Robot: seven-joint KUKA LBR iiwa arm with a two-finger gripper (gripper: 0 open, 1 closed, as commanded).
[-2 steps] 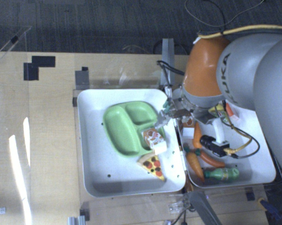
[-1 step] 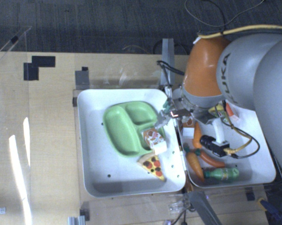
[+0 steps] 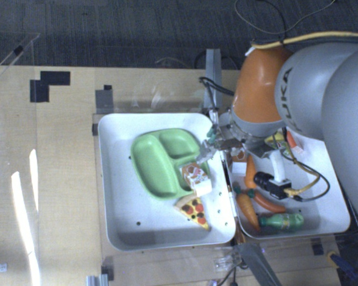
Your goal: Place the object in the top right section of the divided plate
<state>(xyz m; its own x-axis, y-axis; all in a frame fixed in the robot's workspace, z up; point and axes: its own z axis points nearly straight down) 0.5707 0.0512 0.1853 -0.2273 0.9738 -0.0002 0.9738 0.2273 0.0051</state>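
A green divided plate [image 3: 159, 163] lies in the left bin [image 3: 119, 188]. A small white and red block-like object [image 3: 196, 176] rests at the plate's lower right corner, on or just over its rim. My gripper [image 3: 207, 149] hovers over the plate's right edge, just above and to the right of that object, beside the plate's upper right section [image 3: 179, 142]. The grey arm with its orange band [image 3: 262, 89] covers much of the right bin.
A toy pizza slice [image 3: 193, 210] lies in the left bin just below the plate. The right bin [image 3: 331, 213] holds orange carrots [image 3: 247, 208], a green bottle [image 3: 281, 221] and other small items partly hidden under the arm.
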